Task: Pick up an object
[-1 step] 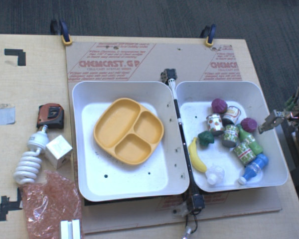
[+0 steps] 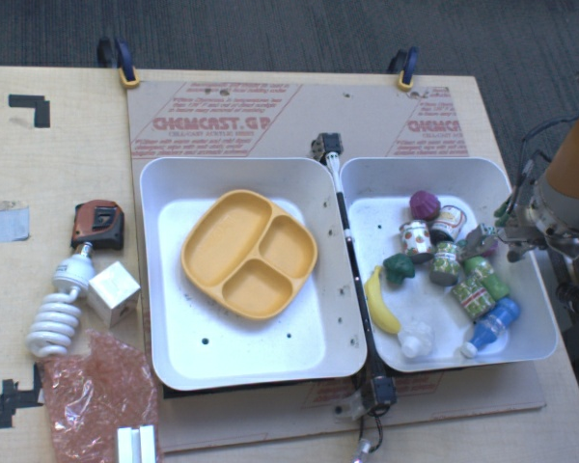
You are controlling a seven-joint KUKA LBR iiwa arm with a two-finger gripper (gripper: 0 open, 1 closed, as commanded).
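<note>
The right bin (image 2: 367,210) holds a heap of small things: a purple ball (image 2: 425,204), a small printed jar (image 2: 415,236), a red-and-white cup (image 2: 450,222), a dark green lump (image 2: 399,267), a banana (image 2: 381,303), two green cans (image 2: 446,263) (image 2: 476,294), a blue bottle (image 2: 491,325) and a white wad (image 2: 417,339). My gripper (image 2: 488,242) reaches in from the right and hangs low over the bin's right side, just above the green cans. I see nothing lifted by it.
A yellow divided plate (image 2: 250,253) lies in the left bin (image 2: 164,287). Left of the bins lie a tape measure (image 2: 97,225), a spiral bulb (image 2: 58,309), a white cube (image 2: 114,288) and a pink bag (image 2: 95,398). Cables hang at the right edge (image 2: 571,278).
</note>
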